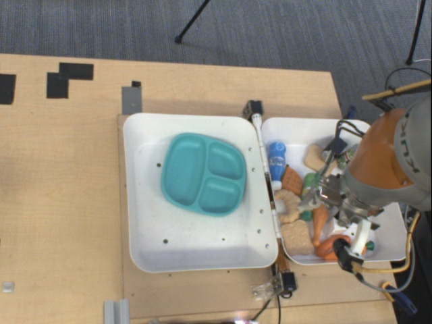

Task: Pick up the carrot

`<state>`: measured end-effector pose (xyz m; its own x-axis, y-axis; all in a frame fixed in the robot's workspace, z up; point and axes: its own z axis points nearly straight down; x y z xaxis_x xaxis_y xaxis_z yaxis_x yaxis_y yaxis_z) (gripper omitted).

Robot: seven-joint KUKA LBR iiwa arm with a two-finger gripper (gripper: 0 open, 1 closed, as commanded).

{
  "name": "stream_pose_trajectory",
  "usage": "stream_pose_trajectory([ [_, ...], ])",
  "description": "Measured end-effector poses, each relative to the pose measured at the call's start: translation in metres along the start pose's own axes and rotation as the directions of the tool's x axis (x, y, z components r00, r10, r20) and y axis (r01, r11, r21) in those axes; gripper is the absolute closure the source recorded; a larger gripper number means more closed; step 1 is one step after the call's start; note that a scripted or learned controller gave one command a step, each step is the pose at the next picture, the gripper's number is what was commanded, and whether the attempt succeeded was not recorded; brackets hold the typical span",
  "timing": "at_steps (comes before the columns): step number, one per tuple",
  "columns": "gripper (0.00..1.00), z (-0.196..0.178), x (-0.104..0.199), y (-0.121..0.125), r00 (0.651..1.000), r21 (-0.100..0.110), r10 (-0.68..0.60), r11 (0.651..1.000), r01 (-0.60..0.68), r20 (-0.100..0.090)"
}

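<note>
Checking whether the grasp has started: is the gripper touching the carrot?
Cannot tell. In the camera view the gripper sits right over the carrot in the right bin, hiding any contact or gap.

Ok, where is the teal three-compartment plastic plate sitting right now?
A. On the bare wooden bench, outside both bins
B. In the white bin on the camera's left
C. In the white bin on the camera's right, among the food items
B: the teal three-compartment plastic plate lies flat in the left white bin, while the orange carrot and other food items sit in the right white bin.
</note>
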<state>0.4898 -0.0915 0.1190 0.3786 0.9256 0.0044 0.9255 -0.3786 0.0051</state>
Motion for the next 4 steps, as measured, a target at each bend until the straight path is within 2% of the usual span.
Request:
stream_pose_trajectory([
  [1, 0.00, 0.011, 0.001, 0.017, 0.977, -0.032, 0.212, 0.977, -0.212, -0.011],
  [2, 0.00, 0.010, -0.009, 0.023, 0.923, -0.042, 0.384, 0.922, -0.385, -0.037],
  [3, 1.00, -0.006, -0.016, 0.027, 0.926, -0.060, 0.377, 0.924, -0.378, -0.027],
  [4, 0.00, -0.006, -0.016, 0.027, 0.926, -0.059, 0.377, 0.924, -0.378, -0.027],
])
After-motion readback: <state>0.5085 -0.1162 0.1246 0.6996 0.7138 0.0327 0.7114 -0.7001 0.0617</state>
